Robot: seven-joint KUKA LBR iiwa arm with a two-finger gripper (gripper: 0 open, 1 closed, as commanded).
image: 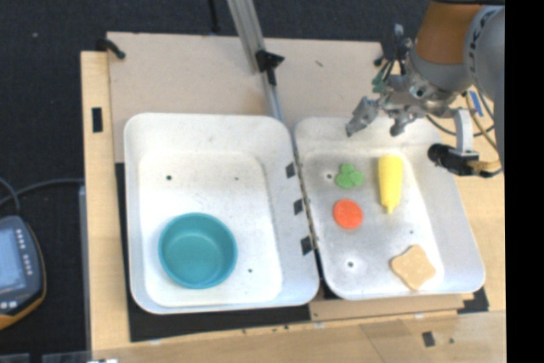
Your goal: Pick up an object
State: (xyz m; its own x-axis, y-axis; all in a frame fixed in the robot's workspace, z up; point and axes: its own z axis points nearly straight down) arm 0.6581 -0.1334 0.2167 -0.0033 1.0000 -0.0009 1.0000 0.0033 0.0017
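The yellow corn [390, 180] lies in the right bin [459, 234], a green piece [348, 176] at its 9 o'clock, an orange disc [347, 213] at 7, toast [413, 268] at 5. At 12, the end effector [379, 120] hangs spread, seemingly empty.

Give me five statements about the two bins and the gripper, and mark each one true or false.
1. The teal bowl sits in the left bin. True.
2. The yellow corn lies in the left bin. False: it lies in the right bin.
3. The gripper holds the orange round piece. False: the gripper is open above the far edge of the right bin, with nothing between its fingers.
4. The green piece lies farther from the camera than the orange round piece. True.
5. The toast slice rests on top of the yellow corn. False: it lies apart, near the right bin's near corner.
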